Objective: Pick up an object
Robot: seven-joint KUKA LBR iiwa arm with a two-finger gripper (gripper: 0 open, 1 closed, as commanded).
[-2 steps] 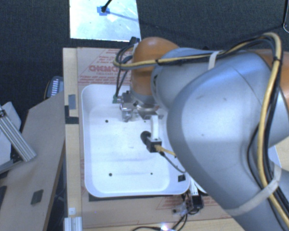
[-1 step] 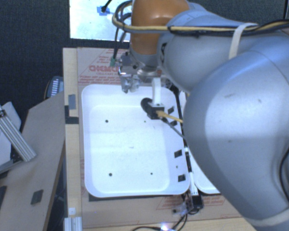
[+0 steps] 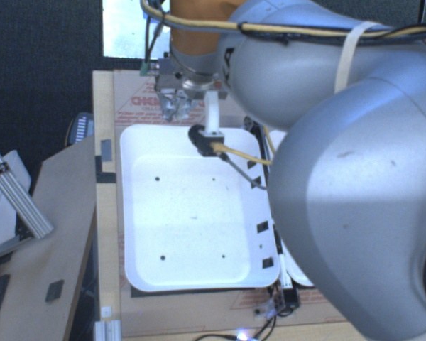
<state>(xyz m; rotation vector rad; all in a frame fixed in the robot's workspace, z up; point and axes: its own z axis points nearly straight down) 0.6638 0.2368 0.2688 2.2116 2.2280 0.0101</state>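
My gripper [image 3: 173, 106] hangs below the orange wrist band [image 3: 206, 13], over the far edge of the left white bin [image 3: 192, 219], near its back left corner. Its tip is small and blurred against the cardboard behind the bin. Just to its right, a white bracket with a black fitting [image 3: 206, 139] and a yellow cable reach over the bin's back rim. The bin floor shows plain white with a few small dark dots. The grey arm [image 3: 341, 155] covers most of the right bin; a sliver of its rim [image 3: 298, 279] shows at the lower right.
Cardboard with red print [image 3: 138, 98] lies under the bins. A wooden bench edge [image 3: 103, 190] runs down the left side, with an aluminium rail [image 3: 18, 190] further left. Cables and a connector [image 3: 280, 304] sit at the bin's front right corner.
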